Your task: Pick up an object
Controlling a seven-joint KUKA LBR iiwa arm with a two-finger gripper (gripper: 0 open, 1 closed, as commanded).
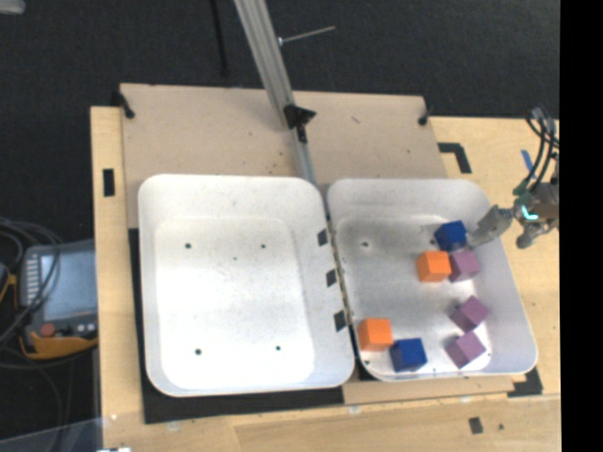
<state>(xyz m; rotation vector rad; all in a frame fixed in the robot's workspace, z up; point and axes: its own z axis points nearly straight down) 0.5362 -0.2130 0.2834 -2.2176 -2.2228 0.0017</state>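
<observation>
Counting seemingly seven blocks (434,266).

- The desk (236,111) looks like pale, unvarnished wood or board, matt and a little scuffed.
- The left bin (236,191) seems moulded white plastic, smooth with a soft sheen, speckled with small dark marks.
- The right bin (396,196) is the same white plastic, but greyed and smudged across its floor.
- The blocks, such as the orange block (433,266), the blue block (408,354) and the purple block (464,348), look matt and soft-edged, perhaps foam or painted wood.
- The slanted rail (264,50) is bare metal with a dull silver shine.
- The floor (424,26) is dark, rough and matt, like carpet.
</observation>
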